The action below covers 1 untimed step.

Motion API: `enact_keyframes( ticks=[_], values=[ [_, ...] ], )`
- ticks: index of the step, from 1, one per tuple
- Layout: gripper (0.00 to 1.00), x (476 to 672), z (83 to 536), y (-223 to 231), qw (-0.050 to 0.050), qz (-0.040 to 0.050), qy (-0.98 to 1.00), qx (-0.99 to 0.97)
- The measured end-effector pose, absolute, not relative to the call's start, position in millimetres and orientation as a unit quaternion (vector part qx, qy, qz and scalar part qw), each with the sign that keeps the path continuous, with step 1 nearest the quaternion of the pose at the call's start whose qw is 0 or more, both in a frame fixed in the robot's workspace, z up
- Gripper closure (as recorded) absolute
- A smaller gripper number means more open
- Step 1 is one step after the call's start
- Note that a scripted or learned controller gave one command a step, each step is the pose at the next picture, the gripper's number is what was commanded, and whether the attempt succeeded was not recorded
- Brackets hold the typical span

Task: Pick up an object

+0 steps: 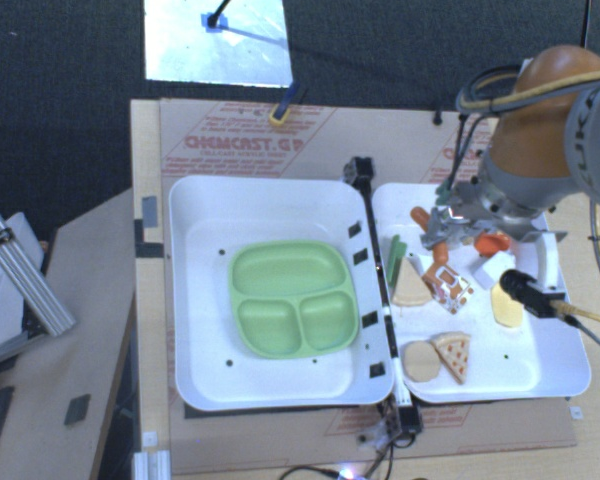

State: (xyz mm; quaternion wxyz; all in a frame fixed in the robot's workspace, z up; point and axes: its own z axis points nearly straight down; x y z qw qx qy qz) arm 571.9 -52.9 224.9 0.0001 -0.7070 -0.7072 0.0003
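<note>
The arm comes in from the right and bends down over the back half of the right bin. The gripper hangs low over the toys there. Honestly can't tell from this angle whether it's spread or closed, and nothing visibly sits in it.

Two white bins sit side by side on a cardboard sheet with red print, on a wooden table. Behind that is dark fabric with a shiny foil panel.

The left bin has one green plate with three compartments.

I count ten toys in the right bin, one of each:
- carrot, just left of the gripper
- orange piece, right under the gripper, maybe a sausage, it's too small to be sure
- red piece, just right of the gripper
- white block, touching the red piece
- green stick, lying along the divider wall
- bread slice
- red-and-white patterned toy, next to the bread slice
- yellow chunk
- pizza slice, at the front
- cookie, touching the pizza slice
</note>
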Motion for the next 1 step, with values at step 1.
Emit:
enact_keyframes(
  ticks=[1],
  values=[
    [1.0, 582.9, 228.0, -56.8, -0.001, -0.0011, -0.708, -0.707]
  ],
)
